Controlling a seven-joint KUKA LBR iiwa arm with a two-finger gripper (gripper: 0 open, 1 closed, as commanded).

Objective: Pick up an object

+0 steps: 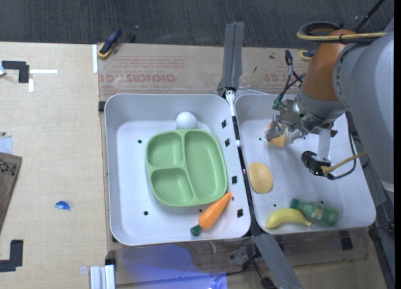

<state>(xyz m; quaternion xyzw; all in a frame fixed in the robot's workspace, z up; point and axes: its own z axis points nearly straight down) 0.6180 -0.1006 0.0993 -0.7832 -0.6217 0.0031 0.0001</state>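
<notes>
A small blue piece (pixel 61 205) lies on the bare bench top (pixel 50 156) at far left. The left bin (pixel 119 175) holds a green divided plate (pixel 186 167) with three compartments; a white ball (pixel 186 120) sits just behind the plate's far rim, touching or nearly touching it, and a toy carrot (pixel 213 212) lies tilted at the plate's near right corner, its orange body overlapping the rim.

In the right bin (pixel 357 200), a yellowish oval thing like a lemon or potato (pixel 260 177) rests near the left wall. Toward the near edge a banana (pixel 287 219) lies beside a small green bottle (pixel 316 212), the two touching.

The gripper (pixel 277 133) hangs over the far part of the right bin, with a small tan-orange object (pixel 276 137) at its tip; whether the fingers are closed around it cannot be told. The grey arm (pixel 366 87) with its orange band (pixel 322 71) fills the upper right.
</notes>
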